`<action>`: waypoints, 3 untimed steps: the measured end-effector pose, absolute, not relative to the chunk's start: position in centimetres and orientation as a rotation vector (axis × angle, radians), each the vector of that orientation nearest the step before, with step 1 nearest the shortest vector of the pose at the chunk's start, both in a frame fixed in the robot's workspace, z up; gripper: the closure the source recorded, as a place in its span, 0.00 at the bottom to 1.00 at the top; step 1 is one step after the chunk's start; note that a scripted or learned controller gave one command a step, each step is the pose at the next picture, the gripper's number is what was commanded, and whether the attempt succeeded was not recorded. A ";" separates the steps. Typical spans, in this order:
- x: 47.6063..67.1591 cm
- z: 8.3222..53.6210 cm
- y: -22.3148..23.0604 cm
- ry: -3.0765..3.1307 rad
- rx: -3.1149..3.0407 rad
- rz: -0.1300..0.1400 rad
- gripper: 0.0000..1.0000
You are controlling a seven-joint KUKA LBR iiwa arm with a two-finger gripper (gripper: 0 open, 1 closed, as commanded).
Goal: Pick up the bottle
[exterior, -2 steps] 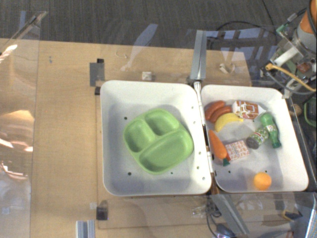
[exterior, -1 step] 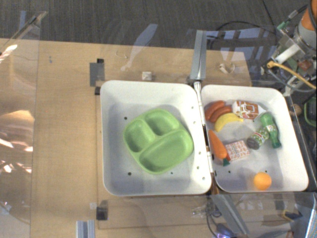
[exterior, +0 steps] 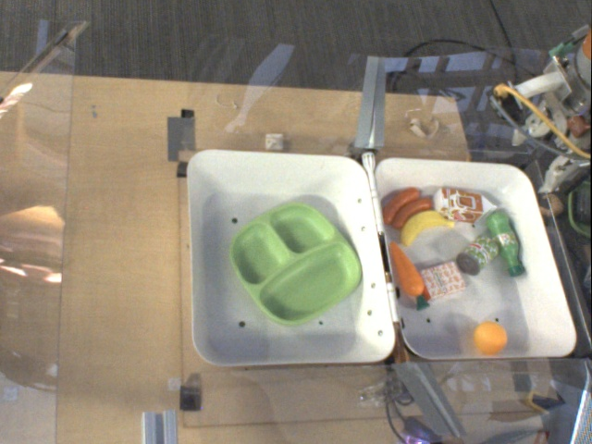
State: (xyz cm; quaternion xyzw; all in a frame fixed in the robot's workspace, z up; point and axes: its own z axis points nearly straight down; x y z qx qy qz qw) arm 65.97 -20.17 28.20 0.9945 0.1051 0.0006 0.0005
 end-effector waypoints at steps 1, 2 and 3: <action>66.1 29.2 -19.9 0.347 3.121 0.001 1.00; 66.3 28.6 -18.9 0.340 3.123 0.002 1.00; 66.4 29.4 -16.3 0.325 3.126 0.004 1.00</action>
